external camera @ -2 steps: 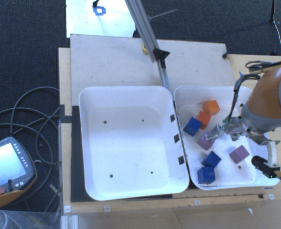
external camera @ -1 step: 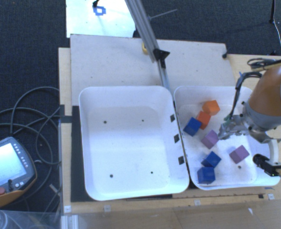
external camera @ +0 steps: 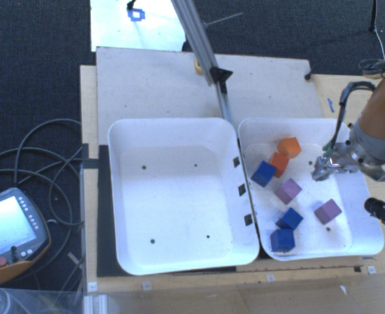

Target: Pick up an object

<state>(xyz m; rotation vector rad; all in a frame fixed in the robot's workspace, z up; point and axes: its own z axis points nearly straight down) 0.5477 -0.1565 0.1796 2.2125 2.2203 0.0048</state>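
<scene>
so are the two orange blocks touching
Touching. The camera view shows the upper orange block overlapping the lower orange block with no white of the right bin between them.

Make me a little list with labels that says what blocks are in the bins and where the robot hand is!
bins: two white bins side by side, left bin and right bin
blocks: all in the right bin
orange blocks: two, touching, at and
blue blocks: three, at and
purple blocks: two, at and
gripper: over the right bin, right of the orange blocks
held: no block seen between its fingers
</scene>
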